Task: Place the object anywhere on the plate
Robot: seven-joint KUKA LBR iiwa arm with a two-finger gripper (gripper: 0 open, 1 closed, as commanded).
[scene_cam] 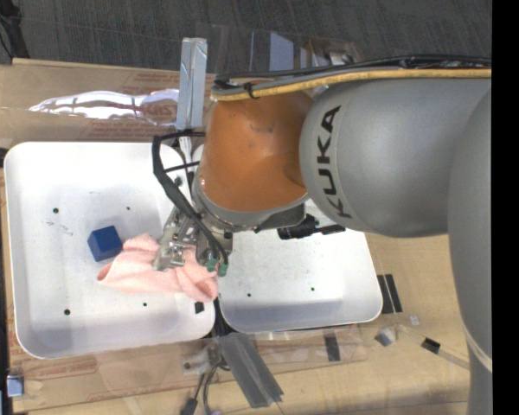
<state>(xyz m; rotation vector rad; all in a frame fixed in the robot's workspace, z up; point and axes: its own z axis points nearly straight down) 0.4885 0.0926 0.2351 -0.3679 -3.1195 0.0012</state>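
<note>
Cloth it is: pink cloth [147, 271] crumpled in the left bin [35, 188], touching a blue block [105, 242]. My claw [189, 253] hovers over its right edge, spread unclear. Soft, light; I'd pinch a raised fold.
</note>
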